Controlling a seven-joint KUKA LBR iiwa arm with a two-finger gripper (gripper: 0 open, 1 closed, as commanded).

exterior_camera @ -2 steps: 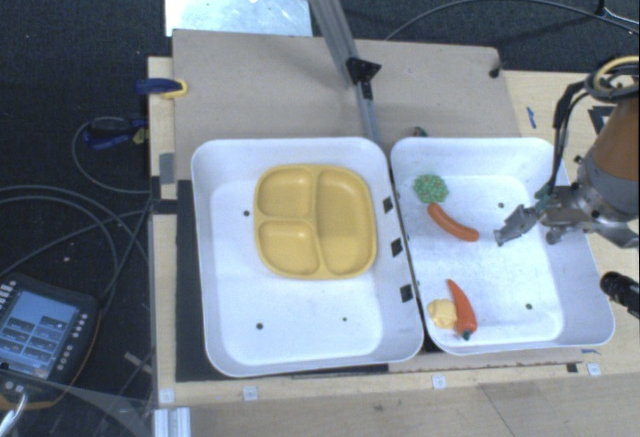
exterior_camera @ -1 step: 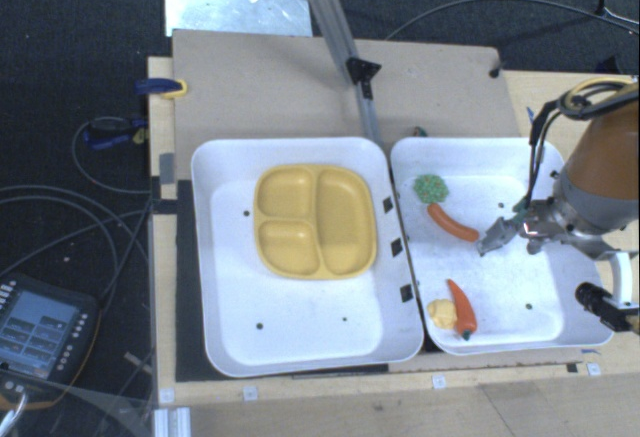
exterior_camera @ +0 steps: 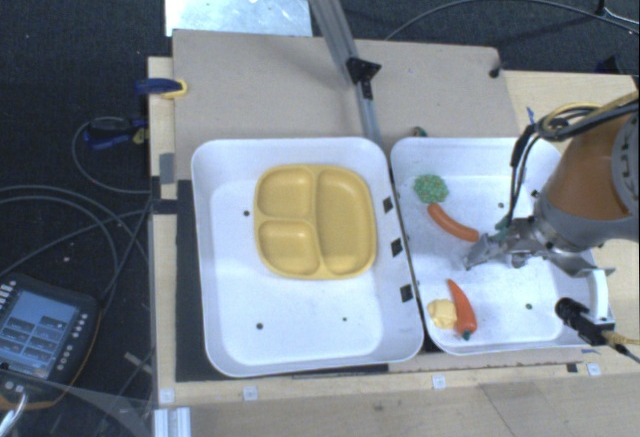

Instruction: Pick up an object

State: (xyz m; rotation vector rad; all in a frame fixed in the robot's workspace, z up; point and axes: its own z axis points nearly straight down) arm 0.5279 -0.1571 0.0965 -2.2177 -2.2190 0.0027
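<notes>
1. Lowest in the frame, at the front edge of the right bin (exterior_camera: pixel 500 345): a carrot (exterior_camera: pixel 461 308) lying tilted, touching a small yellow piece (exterior_camera: pixel 440 311) on its left.
2. Above these, toward mid-bin: an orange sausage (exterior_camera: pixel 453 223) lying on a slant, with a green broccoli floret (exterior_camera: pixel 431 188) just beside its upper end.
3. All four on the bin floor; none lifted, none between fingers.
4. Right of the sausage, low over the same bin: the gripper (exterior_camera: pixel 492 250), near the sausage but apart from it. Cannot tell whether spread or pressed together; too blurred and dark.
5. Picking not yet done: approach, closing and lift all remain, going by this view.
6. Further left, in the left bin (exterior_camera: pixel 225 325): a yellow divided plate (exterior_camera: pixel 315 221).
</notes>
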